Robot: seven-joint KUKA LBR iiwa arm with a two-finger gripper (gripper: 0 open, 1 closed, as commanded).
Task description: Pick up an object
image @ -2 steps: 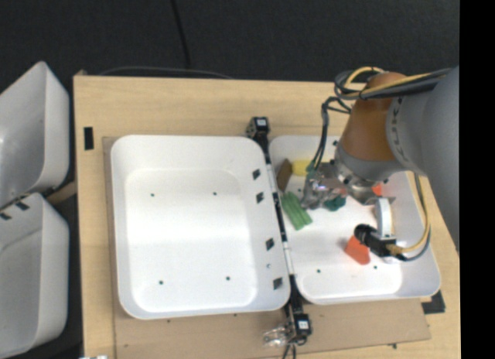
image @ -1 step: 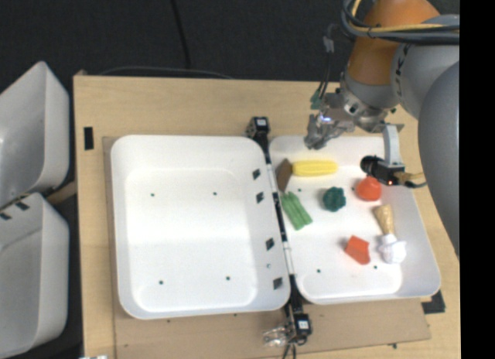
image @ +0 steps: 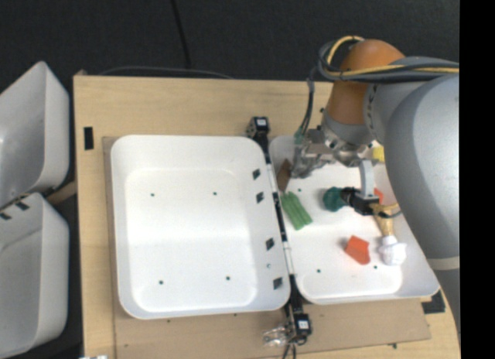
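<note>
Overhead view of two white bins on a tabletop. In the right bin (image: 418, 284), nearest first: a white lump (image: 392, 252), an orange block (image: 357, 249), a green strip (image: 295, 210), a teal object (image: 334, 199). Beyond the teal object, the hand (image: 329, 160) hovers; whether released or clenched, cannot tell. Nothing appears picked yet.

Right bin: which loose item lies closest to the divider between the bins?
The green block, lying slanted right beside the divider. The teal object, orange block and white crumpled piece sit farther right.

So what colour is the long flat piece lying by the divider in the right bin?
Green. The long flat piece shows best in the camera view.
</note>
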